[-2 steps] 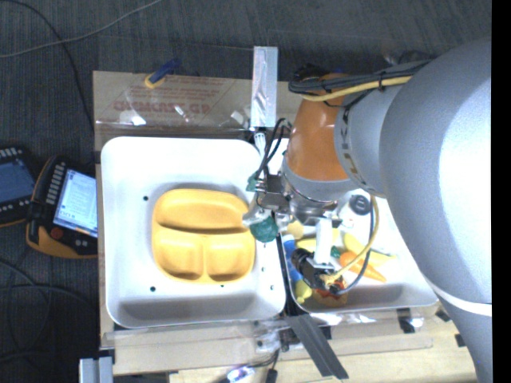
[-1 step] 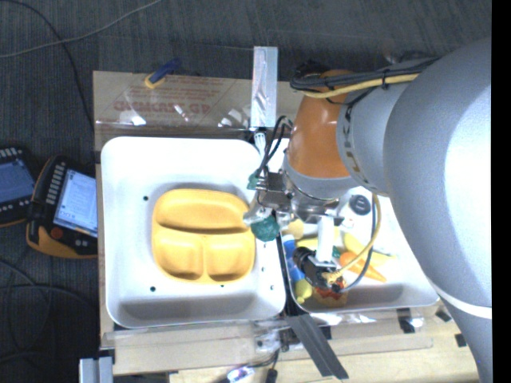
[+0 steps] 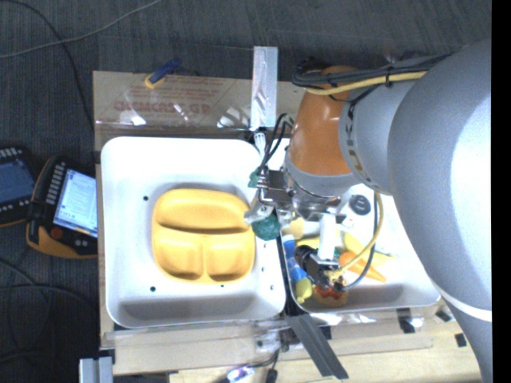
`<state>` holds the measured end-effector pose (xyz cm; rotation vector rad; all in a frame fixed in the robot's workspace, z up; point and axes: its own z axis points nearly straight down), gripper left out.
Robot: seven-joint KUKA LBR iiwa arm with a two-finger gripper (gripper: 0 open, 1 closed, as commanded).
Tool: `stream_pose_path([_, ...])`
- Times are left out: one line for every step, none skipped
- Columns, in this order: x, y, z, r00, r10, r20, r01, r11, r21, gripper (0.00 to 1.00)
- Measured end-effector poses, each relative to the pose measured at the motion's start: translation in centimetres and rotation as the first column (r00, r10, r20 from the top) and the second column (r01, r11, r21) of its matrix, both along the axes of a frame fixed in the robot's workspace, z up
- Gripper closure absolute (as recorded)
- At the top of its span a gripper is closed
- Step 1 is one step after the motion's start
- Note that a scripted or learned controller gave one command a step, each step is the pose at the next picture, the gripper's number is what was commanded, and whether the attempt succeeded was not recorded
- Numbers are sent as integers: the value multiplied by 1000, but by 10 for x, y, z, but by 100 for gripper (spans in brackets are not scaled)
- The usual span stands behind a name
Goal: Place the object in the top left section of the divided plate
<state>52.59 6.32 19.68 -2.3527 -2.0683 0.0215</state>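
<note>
At far left we see a handheld pendant (image 3: 64, 210) lying off the surface. The left white bin (image 3: 128, 294) holds the yellow divided plate (image 3: 204, 234), its sections bare. At the divider between bins, the end effector (image 3: 267, 214) hangs above a small teal object (image 3: 267, 228); we cannot tell whether it pinches it. We judge the piece light and rigid, best taken across its narrow sides. The right bin (image 3: 399, 294) carries mixed small toys (image 3: 323, 282).

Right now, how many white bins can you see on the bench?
2. The left bin holds the yellow divided plate; the right bin, partly covered by the arm, holds small objects.
</note>
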Motion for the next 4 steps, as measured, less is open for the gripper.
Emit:
stream_pose_path([0,1,8,1000,2,-4,-2,1000,-1,100])
stream_pose_path([0,1,15,1000,4,-7,-4,1000,-2,100])
stream_pose_path([0,1,23,1000,6,-11,-6,1000,-3,100])
stream_pose_path([0,2,31,1000,8,-14,-8,1000,-5,100])
